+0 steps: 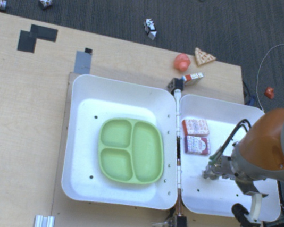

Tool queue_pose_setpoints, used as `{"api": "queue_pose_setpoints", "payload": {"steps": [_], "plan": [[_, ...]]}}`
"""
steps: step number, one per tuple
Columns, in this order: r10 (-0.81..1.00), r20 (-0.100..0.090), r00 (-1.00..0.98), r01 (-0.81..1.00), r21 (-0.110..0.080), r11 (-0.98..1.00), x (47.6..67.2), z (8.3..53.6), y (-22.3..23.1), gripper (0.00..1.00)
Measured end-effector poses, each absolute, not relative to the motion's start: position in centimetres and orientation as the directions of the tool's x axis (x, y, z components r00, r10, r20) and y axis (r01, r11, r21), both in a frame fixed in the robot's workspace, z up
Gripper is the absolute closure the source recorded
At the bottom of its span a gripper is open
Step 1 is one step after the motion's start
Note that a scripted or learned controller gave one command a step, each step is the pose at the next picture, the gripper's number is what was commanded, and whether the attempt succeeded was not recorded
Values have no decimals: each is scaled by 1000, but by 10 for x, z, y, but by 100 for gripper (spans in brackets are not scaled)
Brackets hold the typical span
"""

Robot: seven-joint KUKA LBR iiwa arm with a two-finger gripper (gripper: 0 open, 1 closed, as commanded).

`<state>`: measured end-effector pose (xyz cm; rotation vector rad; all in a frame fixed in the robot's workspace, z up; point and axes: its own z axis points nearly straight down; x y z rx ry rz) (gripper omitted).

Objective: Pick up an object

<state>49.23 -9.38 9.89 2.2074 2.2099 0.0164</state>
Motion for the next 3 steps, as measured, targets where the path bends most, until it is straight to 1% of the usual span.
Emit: {"api": "queue_pose_setpoints", "payload": {"steps": [1,2,3], "plan": [[1000,-5,-2,1000,20,2,492,99,-94,0],[1000,-4,0,1000,11,0,489,87,-87,0],[1000,-4,-2,1000,16,2,491,99,-86,100]]}}
